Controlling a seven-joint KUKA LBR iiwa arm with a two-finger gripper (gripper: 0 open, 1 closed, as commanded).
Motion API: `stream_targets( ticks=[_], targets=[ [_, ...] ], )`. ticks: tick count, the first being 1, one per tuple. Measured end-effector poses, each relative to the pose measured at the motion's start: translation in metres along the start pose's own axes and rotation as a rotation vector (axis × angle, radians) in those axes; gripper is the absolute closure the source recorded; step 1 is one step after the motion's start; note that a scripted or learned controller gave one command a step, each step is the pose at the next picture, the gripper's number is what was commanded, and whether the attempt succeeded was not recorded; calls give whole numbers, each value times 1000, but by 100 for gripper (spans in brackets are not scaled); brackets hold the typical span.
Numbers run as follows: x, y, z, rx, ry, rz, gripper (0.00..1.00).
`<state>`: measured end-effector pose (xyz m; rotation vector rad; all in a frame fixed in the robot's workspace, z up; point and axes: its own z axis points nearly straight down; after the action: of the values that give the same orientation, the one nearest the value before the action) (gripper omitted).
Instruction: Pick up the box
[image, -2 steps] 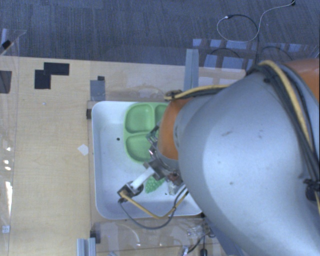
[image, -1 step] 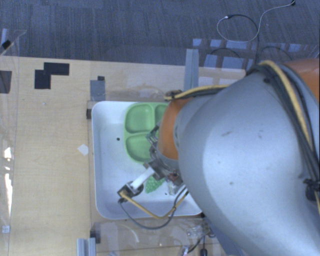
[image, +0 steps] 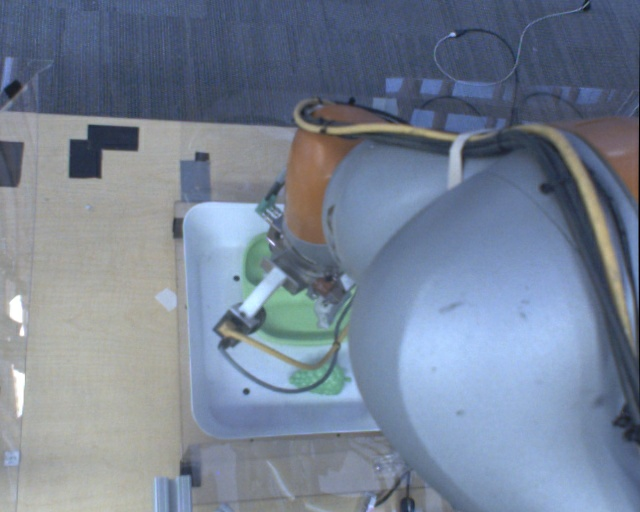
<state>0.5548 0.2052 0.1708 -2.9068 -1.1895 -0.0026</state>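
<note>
My gripper (image: 322, 303) hangs low inside the left white bin (image: 210, 300), under the orange band of the wrist. Directly beneath it lies a pale green round dish (image: 262, 252), partly covered by the gripper. I see nothing clearly held. The big grey arm hides the right part of this bin and all that lies to its right.
A small darker green, leafy-looking thing (image: 318, 380) lies near the bin's front wall. The wooden bench (image: 90, 330) stretches to the left, with black tape marks (image: 100, 148) at the back. A metal bracket (image: 196, 178) stands at the bin's back left corner.
</note>
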Motion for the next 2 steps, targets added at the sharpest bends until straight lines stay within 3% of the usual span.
stream_targets(
  ticks=[1,2],
  targets=[
    [31,-4,73,0,5,142,0],
    [70,28,10,0,6,554,0]
  ],
)
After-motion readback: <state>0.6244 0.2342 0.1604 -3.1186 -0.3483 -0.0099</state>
